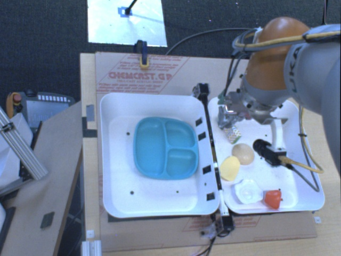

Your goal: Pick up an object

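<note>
Two white bins: left bin (117,188), right bin (299,193). One blue plate (165,148), three compartments in it. One yellow fruit (230,168). One tan ball (243,153). One white cup (248,191). One red piece (272,198). One small speckled packet (233,135).

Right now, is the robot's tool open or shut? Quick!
Tool: cannot be told; it is just above a small patterned thing in the right bin.

A blue divided plate (165,147) lies in the left bin (118,164).
</note>
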Motion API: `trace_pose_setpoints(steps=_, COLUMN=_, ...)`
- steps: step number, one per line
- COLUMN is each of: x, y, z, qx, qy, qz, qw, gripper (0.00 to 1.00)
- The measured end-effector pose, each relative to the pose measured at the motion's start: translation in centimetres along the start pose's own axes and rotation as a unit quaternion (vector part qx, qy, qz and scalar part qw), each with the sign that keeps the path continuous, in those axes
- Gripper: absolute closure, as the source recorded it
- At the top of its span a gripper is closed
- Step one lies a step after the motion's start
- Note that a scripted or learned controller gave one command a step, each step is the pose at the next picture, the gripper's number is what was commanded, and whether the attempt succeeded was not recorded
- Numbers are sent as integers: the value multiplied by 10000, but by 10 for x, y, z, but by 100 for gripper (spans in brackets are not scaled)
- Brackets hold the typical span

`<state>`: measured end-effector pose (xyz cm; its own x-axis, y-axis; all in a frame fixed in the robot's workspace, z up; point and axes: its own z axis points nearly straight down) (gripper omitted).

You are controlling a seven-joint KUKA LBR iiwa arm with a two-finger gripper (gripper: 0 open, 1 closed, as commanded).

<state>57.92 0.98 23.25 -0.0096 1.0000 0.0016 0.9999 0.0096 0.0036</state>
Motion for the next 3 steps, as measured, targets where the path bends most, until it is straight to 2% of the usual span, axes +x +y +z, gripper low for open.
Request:
trace_pose_setpoints(steps=1, x=48, y=13, z=-7, qx=2, qy=0, qz=4, qw=10000, gripper=100)
trace_pose_setpoints(steps=2, x=95, y=23, z=10, qx=8, qy=-4, qz=8, qw=10000, gripper=100)
trace_pose_setpoints(steps=3, x=93, y=23, z=10, qx=12, qy=-8, qz=22, qw=10000, gripper=0)
